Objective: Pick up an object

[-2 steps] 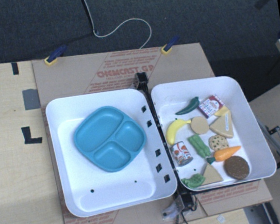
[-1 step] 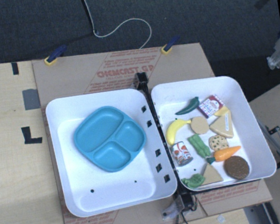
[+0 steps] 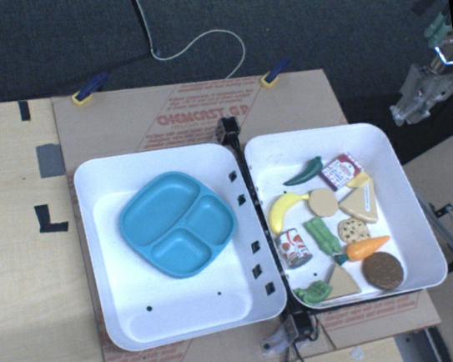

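The right bin holds several toy foods: a yellow banana, a green pepper, a red packet, a cheese wedge, a chip cookie, a carrot, a small can and a brown round cookie. My gripper hangs at the far right, outside and above the right bin's far corner, well away from the food. Nothing is seen in its grasp.
A blue divided plate lies in the left bin. Both bins sit on a cardboard sheet held by two clamps. A white cable loops over the dark floor behind.
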You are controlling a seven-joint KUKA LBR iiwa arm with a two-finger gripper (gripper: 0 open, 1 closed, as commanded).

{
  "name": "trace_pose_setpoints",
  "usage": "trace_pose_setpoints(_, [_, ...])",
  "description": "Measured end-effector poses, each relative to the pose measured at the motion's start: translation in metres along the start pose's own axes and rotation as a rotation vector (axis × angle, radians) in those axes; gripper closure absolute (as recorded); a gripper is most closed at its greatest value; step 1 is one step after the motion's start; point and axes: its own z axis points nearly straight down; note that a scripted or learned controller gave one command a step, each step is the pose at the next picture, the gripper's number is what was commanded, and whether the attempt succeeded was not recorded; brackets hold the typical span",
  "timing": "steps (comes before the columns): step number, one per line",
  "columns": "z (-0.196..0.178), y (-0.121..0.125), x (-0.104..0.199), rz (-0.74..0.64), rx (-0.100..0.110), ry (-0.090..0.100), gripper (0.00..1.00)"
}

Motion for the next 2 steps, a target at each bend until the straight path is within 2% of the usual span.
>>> trace_pose_setpoints(1, [-0.01, 0.0, 0.061, 0.0, -0.003, 0.0, 1.0])
trace_pose_setpoints(2, [-0.009, 0.0, 0.18, -0.008, -0.001, 0.001, 1.0])
